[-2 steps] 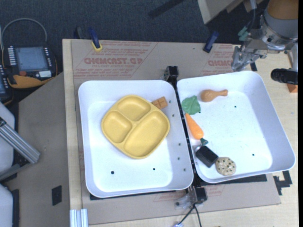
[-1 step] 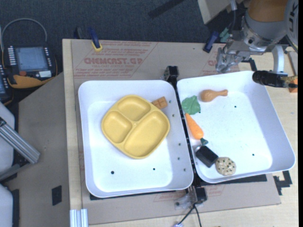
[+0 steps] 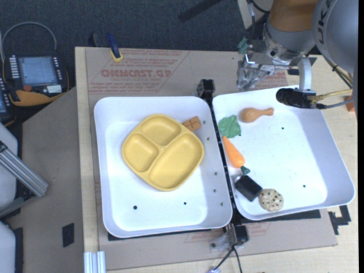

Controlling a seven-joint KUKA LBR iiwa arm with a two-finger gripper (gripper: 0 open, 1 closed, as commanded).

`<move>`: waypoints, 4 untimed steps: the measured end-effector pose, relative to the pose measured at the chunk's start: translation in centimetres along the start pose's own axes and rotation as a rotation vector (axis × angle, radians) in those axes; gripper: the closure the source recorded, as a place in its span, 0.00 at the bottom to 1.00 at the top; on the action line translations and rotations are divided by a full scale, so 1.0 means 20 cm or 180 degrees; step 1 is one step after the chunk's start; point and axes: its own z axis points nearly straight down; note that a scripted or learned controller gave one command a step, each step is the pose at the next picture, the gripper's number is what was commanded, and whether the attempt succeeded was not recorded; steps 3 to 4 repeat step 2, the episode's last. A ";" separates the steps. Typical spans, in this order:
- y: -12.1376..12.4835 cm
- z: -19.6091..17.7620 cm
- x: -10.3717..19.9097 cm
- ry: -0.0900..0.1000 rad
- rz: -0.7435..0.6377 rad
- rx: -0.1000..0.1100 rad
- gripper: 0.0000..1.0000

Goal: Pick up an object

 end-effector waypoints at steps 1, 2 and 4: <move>-0.02 0.04 0.23 -0.0001 0.0002 -0.0003 1.00; -0.11 0.10 0.50 -0.0001 0.0000 0.0001 1.00; -0.11 0.10 0.50 -0.0001 0.0000 0.0001 1.00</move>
